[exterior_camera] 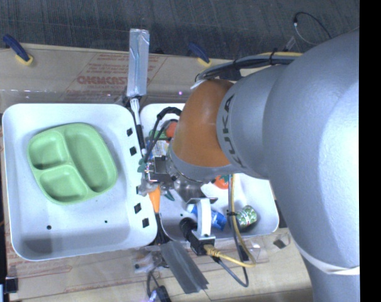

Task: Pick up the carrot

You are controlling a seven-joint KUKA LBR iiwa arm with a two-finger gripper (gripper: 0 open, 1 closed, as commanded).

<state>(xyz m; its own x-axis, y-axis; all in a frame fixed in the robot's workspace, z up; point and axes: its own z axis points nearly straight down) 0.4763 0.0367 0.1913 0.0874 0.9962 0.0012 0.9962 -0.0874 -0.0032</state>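
The carrot [154, 201] shows as a small orange piece at the left edge of the right bin [266, 222], close to the divider between the two bins. My gripper [155, 178] hangs right above it, at the end of the grey arm with the orange band [200, 131]. The gripper's body hides the carrot's upper part, so I cannot tell whether they touch. The arm covers most of the right bin.
A green divided plate [71, 161] lies in the left bin [21, 231]. In the right bin are a green patterned ball [246, 217], a blue and white object [210, 219] and orange bits [222, 182]. A yellow cable [231, 260] trails over the front rim.
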